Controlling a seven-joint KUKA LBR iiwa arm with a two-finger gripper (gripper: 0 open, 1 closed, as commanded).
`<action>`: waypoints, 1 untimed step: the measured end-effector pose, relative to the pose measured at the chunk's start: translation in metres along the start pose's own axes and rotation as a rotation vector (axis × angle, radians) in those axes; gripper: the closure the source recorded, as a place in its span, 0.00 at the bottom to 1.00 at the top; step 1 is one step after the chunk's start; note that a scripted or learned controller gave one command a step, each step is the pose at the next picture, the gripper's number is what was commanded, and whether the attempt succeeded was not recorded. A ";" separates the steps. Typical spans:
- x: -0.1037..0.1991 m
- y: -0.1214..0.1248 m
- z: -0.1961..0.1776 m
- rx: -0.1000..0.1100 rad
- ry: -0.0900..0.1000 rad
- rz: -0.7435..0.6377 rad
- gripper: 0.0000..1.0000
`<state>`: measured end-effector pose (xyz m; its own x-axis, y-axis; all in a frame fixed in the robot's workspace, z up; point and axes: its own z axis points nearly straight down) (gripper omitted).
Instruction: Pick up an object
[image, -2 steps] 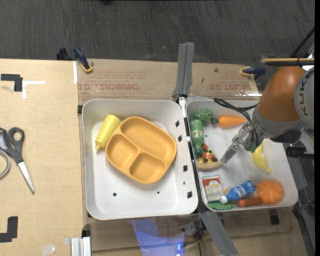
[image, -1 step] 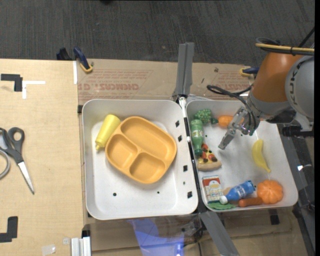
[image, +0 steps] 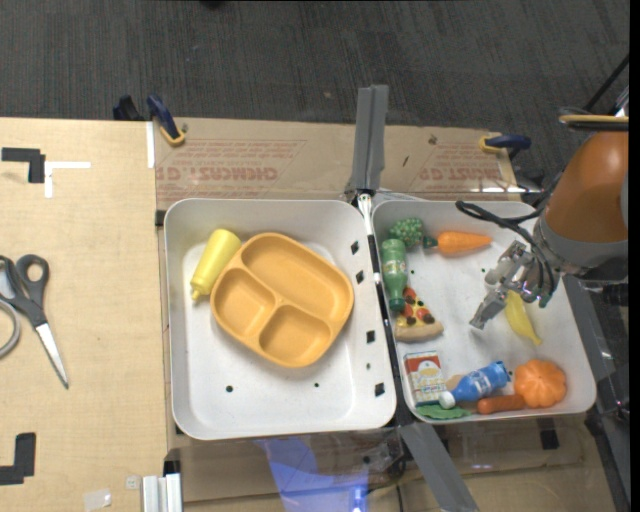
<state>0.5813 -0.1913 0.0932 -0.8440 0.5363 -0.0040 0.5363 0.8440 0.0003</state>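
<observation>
Camera view puts your gripper (image: 497, 300) over the right bin (image: 575, 330), toward its right wall, fingers angled down and to the left. You can see the two fingers spread, a clear gap between them, nothing caught in that gap. One grey fingertip (image: 484, 314) reaches down toward the bin floor in the open patch at the middle of the bin. Right beside the gripper, on its right, lies a yellow banana (image: 521, 317), close against the wrist hardware; whether metal touches it, you can't tell from here.

Moving out: along the bin's far edge you've got an orange carrot (image: 463, 241) and, next to it in the far left corner, a green broccoli (image: 407, 231). Down the left wall runs a green bottle (image: 394, 272), and just below it a pizza slice (image: 416, 317). Near the front edge sits a small red-and-white carton (image: 425, 375), a blue bottle (image: 478, 384) lying on its side, and an orange pumpkin (image: 540, 383) in the front right corner.

Further out, the left bin (image: 190, 390) carries a yellow divided plate (image: 281, 298) with a yellow bottle (image: 214, 262) touching its left rim. On the bench (image: 80, 300), at the left edge, lie scissors (image: 36, 312).
</observation>
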 end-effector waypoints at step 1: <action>-0.001 0.001 -0.010 -0.002 -0.004 0.000 1.00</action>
<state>0.5827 -0.1909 0.1035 -0.8442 0.5359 -0.0080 0.5359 0.8443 0.0025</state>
